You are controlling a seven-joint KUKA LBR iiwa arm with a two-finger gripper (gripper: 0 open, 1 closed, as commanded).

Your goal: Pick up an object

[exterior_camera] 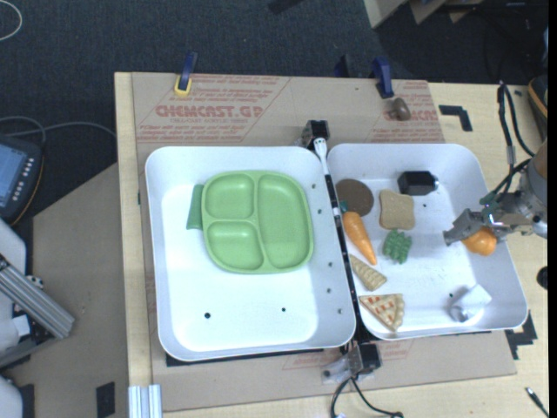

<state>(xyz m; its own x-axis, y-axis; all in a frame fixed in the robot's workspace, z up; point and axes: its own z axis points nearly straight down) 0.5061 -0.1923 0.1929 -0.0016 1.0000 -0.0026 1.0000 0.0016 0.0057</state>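
Note:
My gripper (470, 226) hangs over the right side of the right bin (435, 162), coming in from the right. A small orange round object (481, 243) lies right under and against it, near the bin's right rim; whether it is gripped is unclear. Further left in this bin lie a carrot (359, 236), a small green piece (398, 246), a tan bread slice (397, 210), a brown disc (354, 197), a black block (416, 182), a pale cone-shaped piece (368, 274), a pizza slice (384, 309) and a white crumpled item (467, 303).
The left bin (174, 259) holds a green divided plate (257, 220). Both bins rest on a cardboard sheet (218, 107) held by clamps at the far edge. Cables run beside the arm on the right.

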